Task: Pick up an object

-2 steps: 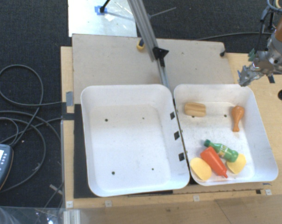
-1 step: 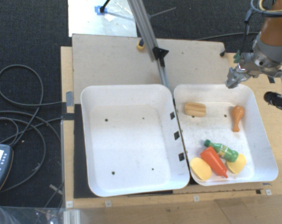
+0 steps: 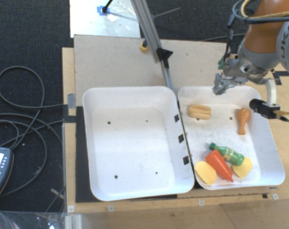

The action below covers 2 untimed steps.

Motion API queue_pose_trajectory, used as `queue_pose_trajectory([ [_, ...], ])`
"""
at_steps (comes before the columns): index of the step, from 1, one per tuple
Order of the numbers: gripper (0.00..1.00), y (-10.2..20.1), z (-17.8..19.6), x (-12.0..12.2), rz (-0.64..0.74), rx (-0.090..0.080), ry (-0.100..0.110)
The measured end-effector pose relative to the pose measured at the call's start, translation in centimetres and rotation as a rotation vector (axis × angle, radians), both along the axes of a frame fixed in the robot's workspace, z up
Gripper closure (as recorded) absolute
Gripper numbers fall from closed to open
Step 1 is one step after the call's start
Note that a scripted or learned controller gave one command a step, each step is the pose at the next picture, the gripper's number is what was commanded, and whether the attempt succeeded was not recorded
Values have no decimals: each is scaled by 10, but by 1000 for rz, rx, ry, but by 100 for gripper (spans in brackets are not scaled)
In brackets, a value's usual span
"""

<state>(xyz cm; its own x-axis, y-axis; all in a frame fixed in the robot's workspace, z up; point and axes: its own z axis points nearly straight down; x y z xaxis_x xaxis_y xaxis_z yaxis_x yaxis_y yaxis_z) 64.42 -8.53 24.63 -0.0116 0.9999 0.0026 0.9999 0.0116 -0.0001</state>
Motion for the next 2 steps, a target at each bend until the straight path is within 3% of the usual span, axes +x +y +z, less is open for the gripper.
queue_pose_trajectory([
  [2,100,98,-1,-42,-1,-1,2],
])
